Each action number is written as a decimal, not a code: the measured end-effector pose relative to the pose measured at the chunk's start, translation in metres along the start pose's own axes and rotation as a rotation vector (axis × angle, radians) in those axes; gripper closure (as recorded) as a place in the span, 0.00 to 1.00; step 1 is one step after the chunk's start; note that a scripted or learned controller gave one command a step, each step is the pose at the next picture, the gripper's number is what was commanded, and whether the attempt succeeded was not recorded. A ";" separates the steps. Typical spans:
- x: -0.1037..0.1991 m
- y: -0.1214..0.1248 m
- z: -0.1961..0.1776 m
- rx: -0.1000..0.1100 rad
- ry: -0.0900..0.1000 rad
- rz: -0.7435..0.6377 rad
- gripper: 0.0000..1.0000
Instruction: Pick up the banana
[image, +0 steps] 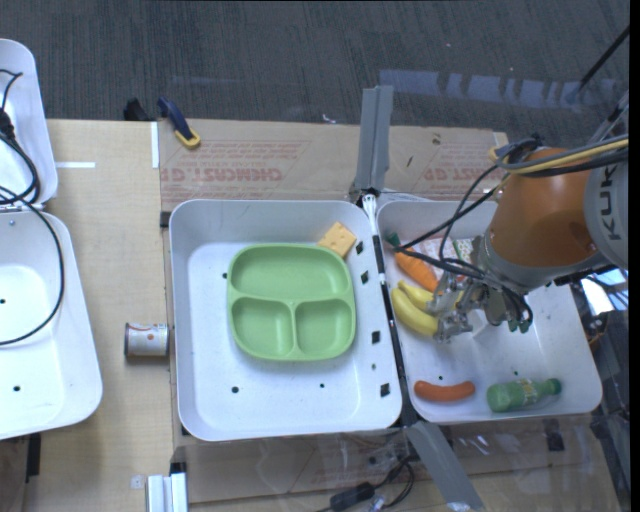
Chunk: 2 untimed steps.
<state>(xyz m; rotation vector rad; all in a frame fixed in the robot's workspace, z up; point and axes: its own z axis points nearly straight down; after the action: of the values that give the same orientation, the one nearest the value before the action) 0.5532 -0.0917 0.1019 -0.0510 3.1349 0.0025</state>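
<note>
The yellow banana (413, 309) lies in the right bin (570, 350), near its left wall. Just above it sits an orange carrot (416, 270). My gripper (452, 318) hangs low over the bin, right at the banana's right end, under the arm's orange band (540, 215). The wrist and cables hide how the gripper meets the fruit. Nothing is visibly lifted.
A red sausage (444, 390) and a green bottle (522, 394) lie at the front of the right bin. The left bin (200, 380) holds a green divided plate (293, 302) and a yellow block (338, 240). A small can (147, 340) lies on the bench to the left.
</note>
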 end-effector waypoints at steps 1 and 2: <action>0.006 0.067 -0.090 0.002 0.003 0.309 1.00; -0.043 0.112 -0.159 0.003 0.002 0.506 1.00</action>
<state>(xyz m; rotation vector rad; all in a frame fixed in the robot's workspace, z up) 0.5916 0.0211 0.2616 0.7353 3.0507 -0.0003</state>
